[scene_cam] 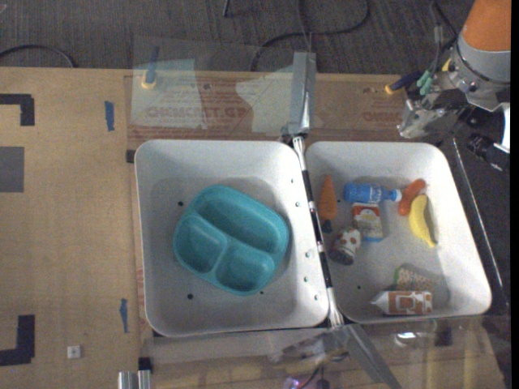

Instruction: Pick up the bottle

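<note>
I see the gripper [415,121] above the right bin's [469,217] far edge, well apart from the blue bottle [369,193]

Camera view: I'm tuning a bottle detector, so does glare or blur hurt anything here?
Camera view: soft overall; the blue bottle is small but legible, without glare; reflections streak the clear sheet behind the bins; the gripper is blurry at the right bin corner.
</note>
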